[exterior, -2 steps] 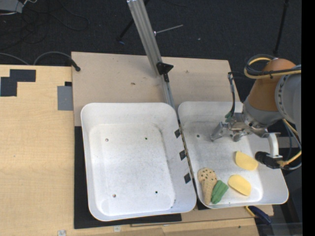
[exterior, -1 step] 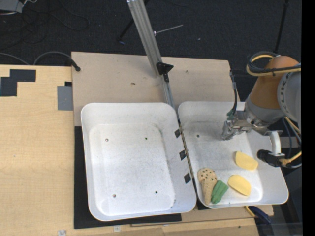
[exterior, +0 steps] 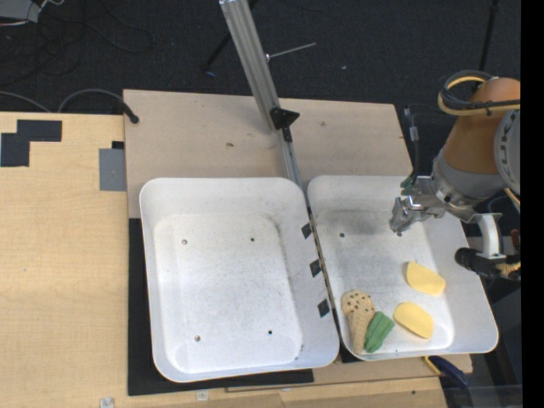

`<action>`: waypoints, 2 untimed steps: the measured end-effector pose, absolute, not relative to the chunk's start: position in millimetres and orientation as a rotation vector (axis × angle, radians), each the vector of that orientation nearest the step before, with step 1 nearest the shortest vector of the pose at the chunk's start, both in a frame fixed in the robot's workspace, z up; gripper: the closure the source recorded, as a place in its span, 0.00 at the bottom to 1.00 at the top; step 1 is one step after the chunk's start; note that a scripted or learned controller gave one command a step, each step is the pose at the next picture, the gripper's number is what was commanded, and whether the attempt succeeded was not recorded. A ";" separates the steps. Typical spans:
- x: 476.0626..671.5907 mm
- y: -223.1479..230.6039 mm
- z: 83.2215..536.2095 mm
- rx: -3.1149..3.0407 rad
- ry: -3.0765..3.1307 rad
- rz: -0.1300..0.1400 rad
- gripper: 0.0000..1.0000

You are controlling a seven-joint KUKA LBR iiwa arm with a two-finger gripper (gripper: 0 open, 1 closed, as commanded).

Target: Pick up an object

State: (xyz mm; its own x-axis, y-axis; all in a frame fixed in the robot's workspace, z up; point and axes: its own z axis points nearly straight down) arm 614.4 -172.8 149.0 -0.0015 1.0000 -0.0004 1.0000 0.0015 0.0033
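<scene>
Two yellow lumps lie in the right bin (exterior: 357, 202): one (exterior: 424, 279) at mid right and another (exterior: 414, 319) nearer the front. A tan cone-shaped cookie piece (exterior: 358, 308) and a green piece (exterior: 378, 331) lie side by side near the bin's front left. My gripper (exterior: 401, 220) hangs over the back right part of this bin, above bare floor, well behind the yellow lumps. Nothing shows between its fingers.
The left bin (exterior: 225, 270) sits beside the right one, split from it by a ridge with black clips (exterior: 315, 266). A slanted metal rail (exterior: 255, 62) rises from behind the bins. Wooden bench surface lies to the left.
</scene>
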 end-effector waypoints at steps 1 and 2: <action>622.4 -178.7 196.3 2.219 2.220 0.002 1.00; 623.1 -180.0 247.1 2.217 2.221 0.003 1.00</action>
